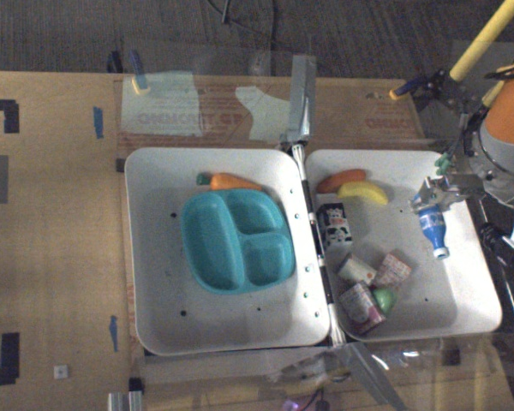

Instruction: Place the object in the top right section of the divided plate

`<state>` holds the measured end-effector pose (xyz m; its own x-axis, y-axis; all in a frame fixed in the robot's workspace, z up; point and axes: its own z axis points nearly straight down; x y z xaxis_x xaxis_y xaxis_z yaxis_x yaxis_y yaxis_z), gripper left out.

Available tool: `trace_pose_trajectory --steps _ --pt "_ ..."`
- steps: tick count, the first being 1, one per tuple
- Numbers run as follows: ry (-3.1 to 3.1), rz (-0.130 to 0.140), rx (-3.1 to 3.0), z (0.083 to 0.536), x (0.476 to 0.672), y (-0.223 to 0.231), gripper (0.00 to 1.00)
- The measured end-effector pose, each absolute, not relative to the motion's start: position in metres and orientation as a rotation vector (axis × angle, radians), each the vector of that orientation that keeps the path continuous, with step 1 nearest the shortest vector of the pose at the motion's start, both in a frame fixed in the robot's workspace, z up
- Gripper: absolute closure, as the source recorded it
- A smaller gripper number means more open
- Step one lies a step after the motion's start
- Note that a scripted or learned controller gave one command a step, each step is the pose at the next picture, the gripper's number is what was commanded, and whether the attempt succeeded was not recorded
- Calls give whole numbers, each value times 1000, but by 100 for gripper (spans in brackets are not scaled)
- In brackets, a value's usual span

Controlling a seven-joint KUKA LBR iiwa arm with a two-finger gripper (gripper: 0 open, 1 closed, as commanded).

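Bottle lies just below hand.

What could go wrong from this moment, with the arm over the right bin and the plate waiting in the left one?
1. The claw sits right at the top of the blue bottle, which lies tilted on the bin floor; a grasp there might slip or roll it.
2. The carrot lies against the upper edge of the teal divided plate, beside its top right section, so a drop could nudge it or land off target.
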<state>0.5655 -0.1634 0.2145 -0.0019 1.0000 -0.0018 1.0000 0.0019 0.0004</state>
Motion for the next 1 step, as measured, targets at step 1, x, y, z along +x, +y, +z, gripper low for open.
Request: trace_pose_trajectory --steps 1 --pt "2538 2 1841 291 605 -212 100"
